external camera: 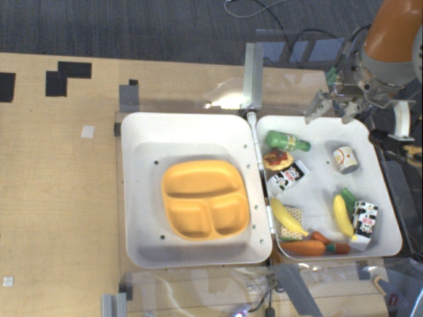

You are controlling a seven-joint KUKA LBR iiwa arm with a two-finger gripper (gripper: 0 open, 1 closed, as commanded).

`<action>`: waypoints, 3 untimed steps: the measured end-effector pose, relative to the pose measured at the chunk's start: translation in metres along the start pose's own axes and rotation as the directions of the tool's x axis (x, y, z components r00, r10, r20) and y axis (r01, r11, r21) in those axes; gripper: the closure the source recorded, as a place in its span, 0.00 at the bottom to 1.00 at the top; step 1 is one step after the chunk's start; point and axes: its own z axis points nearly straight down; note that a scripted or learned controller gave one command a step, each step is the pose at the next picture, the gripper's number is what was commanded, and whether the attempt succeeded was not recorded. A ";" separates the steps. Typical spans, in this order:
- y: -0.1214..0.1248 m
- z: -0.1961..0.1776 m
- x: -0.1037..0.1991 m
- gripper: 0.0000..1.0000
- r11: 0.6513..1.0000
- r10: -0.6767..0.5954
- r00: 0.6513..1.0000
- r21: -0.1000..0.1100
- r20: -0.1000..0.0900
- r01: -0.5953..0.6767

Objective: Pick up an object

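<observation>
Splayed open and empty, gripper (332, 108) is held above the right bin's (390, 243) far rim; green bottle (288, 140) lies at eight o'clock, long axis roughly crosswise.

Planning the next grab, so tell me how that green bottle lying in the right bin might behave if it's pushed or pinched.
The green bottle lies on its side, so a nudge would probably roll it. Its rounded, glossy-looking body may slip between fingers. It looks like a small toy, likely light.

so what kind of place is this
Likely a robotics lab's test bench, not a kitchen: two white bins sit on a plywood bench, toy food like a plastic banana fills one, and a robot arm reaches in from the right.
</observation>
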 end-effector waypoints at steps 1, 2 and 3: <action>0.002 -0.011 0.001 1.00 1.000 -0.005 1.000 -0.005 0.000 0.005; 0.005 -0.150 -0.023 1.00 0.999 -0.038 0.999 -0.004 0.002 0.038; 0.035 -0.159 -0.075 1.00 0.952 -0.307 0.952 -0.003 0.003 0.307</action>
